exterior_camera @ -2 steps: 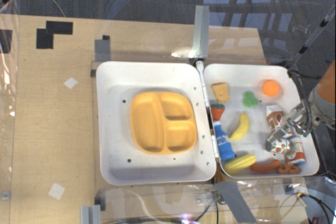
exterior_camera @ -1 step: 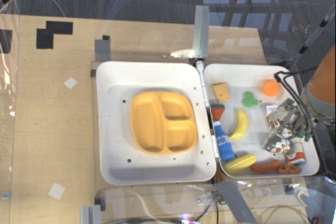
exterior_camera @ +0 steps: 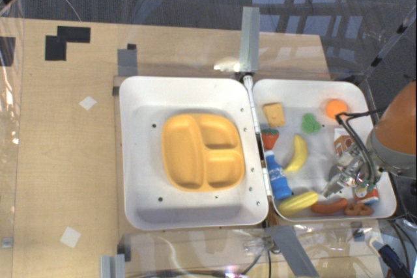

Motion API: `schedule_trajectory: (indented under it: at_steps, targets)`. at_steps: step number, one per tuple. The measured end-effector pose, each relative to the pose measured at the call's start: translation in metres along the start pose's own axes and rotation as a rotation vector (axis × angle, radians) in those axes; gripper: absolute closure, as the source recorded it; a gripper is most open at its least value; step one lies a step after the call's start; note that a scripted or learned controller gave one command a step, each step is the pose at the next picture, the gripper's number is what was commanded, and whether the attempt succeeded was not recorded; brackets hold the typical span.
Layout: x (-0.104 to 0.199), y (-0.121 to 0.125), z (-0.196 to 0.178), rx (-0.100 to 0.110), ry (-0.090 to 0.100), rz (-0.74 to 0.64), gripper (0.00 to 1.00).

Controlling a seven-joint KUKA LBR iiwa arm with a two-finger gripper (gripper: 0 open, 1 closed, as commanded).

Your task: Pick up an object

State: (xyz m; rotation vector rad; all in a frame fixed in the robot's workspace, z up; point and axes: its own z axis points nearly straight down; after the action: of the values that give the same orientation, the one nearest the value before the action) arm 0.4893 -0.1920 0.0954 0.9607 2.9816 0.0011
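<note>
The right bin [exterior_camera: 322, 89] holds several toy foods: a yellow cheese block [exterior_camera: 274, 114], a green piece [exterior_camera: 311, 122], an orange ball [exterior_camera: 335, 107], a strawberry [exterior_camera: 270, 137], a banana [exterior_camera: 298, 154], a blue bottle [exterior_camera: 277, 178], a yellow lemon-like piece [exterior_camera: 298, 202], a red sausage [exterior_camera: 330, 206] and a brown pretzel [exterior_camera: 358, 209]. My gripper [exterior_camera: 345, 176] hangs low over the right side of this bin, just above the sausage and pretzel. A red and white item [exterior_camera: 367, 191] lies partly under it.
The left bin [exterior_camera: 140, 146] holds a yellow divided tray [exterior_camera: 202, 151]. A metal post [exterior_camera: 249, 42] stands behind the seam between the bins. The orange band of the arm [exterior_camera: 399, 120] looms at the right edge. Black cables loop near the wrist.
</note>
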Motion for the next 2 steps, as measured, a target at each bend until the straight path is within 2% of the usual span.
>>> schedule_trajectory:
  at_steps: [1,2]
  targets:
    - [-0.0309,0.0200,0.0050,-0.010,0.009,0.271,0.00]
    - [-0.0219,0.0213,0.0010,-0.014,0.019,0.645,0.00]
